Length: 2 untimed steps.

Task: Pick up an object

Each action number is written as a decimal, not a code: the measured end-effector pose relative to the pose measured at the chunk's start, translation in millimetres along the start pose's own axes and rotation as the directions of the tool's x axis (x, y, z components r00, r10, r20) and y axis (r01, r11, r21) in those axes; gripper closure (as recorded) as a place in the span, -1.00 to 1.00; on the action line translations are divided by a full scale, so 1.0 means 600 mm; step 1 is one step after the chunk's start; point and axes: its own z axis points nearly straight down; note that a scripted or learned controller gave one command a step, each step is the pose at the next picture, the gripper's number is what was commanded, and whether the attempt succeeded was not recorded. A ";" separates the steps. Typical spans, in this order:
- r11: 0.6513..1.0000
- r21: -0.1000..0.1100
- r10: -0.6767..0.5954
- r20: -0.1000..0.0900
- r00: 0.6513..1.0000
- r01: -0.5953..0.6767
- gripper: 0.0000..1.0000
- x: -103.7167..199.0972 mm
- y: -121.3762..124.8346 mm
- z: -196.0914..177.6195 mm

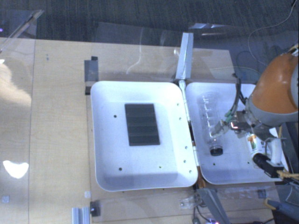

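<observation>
Camera view: gripper low in the right bin, beside a clear bottle

The gripper hangs over the middle of the right bin, reaching in from that bin's right side under the arm's orange band. Whether it is released or clenched cannot be told from this angle, and nothing can be seen grasped in it.

Just left of the gripper, in the right bin's left half, lies a clear plastic bottle. It stretches along the bin floor from near the far wall toward the near wall, and its black cap points at the near wall. The gripper's tip is right at the bottle's side, a little above the cap; whether the two touch cannot be told.

The left bin sits against the right bin's left rim. On its floor, well apart from the right bin, a dark grey ribbed rectangular block lies flat, its long side running parallel to the shared rim.

Both bins rest on a pale wooden bench, which spreads out well beyond the right bin on the left bin's side.
</observation>
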 end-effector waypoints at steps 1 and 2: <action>0.999 -0.004 -0.038 0.000 0.999 0.038 -1.00 -0.038 0.029 0.155; 0.999 -0.008 -0.039 0.001 0.999 0.039 1.00 -0.037 0.032 0.139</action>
